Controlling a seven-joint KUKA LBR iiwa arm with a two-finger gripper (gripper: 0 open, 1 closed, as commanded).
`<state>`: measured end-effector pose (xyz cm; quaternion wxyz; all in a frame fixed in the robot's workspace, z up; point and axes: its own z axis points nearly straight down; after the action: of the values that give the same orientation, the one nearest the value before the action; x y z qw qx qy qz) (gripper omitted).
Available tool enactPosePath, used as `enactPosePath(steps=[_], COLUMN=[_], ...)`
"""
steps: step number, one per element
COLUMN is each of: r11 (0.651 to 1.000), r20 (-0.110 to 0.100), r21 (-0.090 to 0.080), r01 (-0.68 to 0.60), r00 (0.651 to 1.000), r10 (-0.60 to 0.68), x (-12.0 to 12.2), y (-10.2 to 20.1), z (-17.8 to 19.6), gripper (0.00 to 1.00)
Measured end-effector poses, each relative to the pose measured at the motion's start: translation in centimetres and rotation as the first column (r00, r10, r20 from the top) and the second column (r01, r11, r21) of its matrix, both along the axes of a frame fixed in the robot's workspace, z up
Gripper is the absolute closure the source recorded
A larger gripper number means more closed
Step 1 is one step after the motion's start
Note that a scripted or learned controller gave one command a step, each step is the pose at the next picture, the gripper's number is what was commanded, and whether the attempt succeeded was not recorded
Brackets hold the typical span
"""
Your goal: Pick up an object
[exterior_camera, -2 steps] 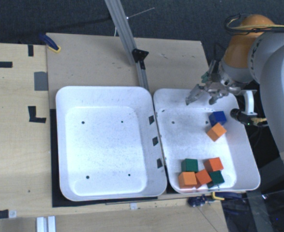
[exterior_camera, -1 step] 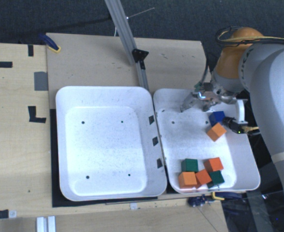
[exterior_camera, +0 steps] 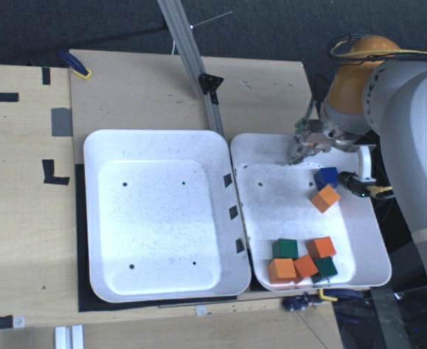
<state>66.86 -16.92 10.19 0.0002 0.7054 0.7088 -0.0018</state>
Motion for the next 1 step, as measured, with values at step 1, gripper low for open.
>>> enactPosePath(steps=[1], r11=[1.000], r20=[0.008], r21=[0.002], r01=[0.003], r00=[1.000], r10=[-0.003], x=[-0.19], y=[0.25], z=[6.33], gripper=[1.00])
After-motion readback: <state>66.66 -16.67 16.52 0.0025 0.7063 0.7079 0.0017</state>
